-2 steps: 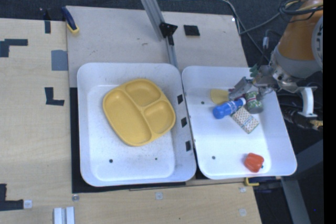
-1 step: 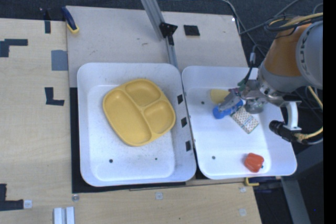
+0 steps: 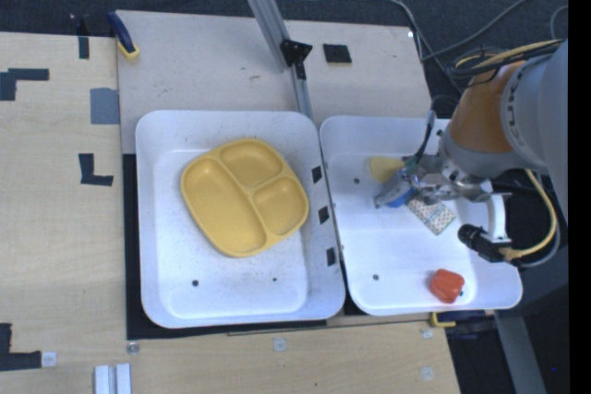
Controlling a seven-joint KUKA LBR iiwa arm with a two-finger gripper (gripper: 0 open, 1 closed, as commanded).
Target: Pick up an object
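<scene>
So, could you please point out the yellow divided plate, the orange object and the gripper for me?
yellow divided plate [image 3: 244, 196]: camera view, on its central ridge, left bin.
orange object [image 3: 446, 284]: camera view, on its top face, right bin.
gripper [image 3: 399, 193]: camera view, at its tip.

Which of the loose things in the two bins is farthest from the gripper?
The yellow divided plate, alone in the left bin. The orange object, the pale yellow piece and the speckled block all lie in the right bin, near the gripper.

2 white bins [image 3: 231, 309], 1 yellow divided plate [image 3: 245, 196], 1 orange-red object [image 3: 447, 285].
</scene>
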